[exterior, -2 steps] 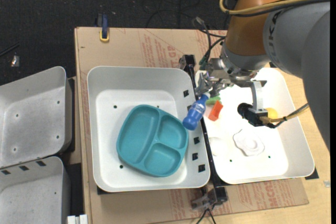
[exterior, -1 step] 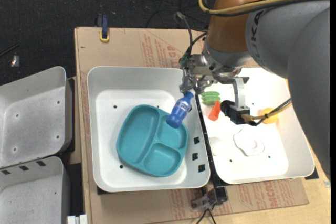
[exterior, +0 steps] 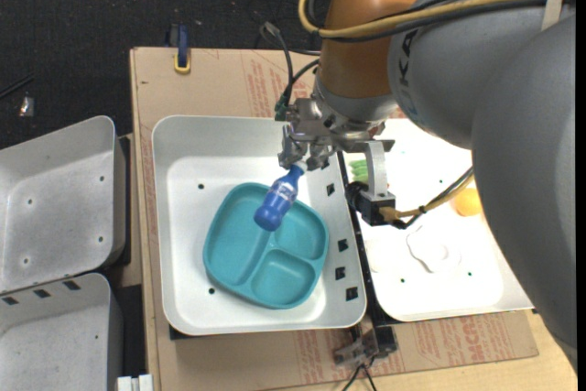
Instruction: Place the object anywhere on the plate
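Tool point(exterior: 295, 162) grips the blue bottle point(exterior: 276, 202) above the teal plate's point(exterior: 265, 275) upper edge.

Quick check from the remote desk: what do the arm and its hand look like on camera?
The arm is bulky smooth grey with a rounded orange band above the wrist. Yellow and black cables loop around that band. The hand is a compact dark metal assembly.

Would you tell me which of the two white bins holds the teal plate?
The left bin holds the teal plate; the right bin has none.
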### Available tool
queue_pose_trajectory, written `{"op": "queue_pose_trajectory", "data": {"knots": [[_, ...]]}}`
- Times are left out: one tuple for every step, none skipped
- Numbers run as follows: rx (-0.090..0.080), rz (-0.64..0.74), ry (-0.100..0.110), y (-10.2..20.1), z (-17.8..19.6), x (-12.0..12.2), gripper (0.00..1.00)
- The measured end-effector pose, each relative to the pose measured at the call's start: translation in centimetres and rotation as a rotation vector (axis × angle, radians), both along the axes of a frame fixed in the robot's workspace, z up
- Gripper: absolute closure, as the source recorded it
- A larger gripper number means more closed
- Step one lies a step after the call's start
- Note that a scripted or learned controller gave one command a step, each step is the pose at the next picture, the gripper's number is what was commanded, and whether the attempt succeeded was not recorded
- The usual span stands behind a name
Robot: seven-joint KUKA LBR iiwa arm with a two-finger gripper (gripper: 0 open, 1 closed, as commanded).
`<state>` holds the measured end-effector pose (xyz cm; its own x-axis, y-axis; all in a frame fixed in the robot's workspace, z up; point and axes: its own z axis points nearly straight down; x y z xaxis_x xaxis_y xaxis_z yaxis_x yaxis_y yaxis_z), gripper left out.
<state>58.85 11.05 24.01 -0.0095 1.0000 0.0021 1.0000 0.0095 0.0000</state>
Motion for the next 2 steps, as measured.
{"op": "queue_pose_trajectory", "data": {"knots": [[-0.002,-0.005,0.001,0.32,0.04,-0.05,1.00],[-0.002,-0.006,0.001,0.30,0.04,-0.05,0.00]]}}
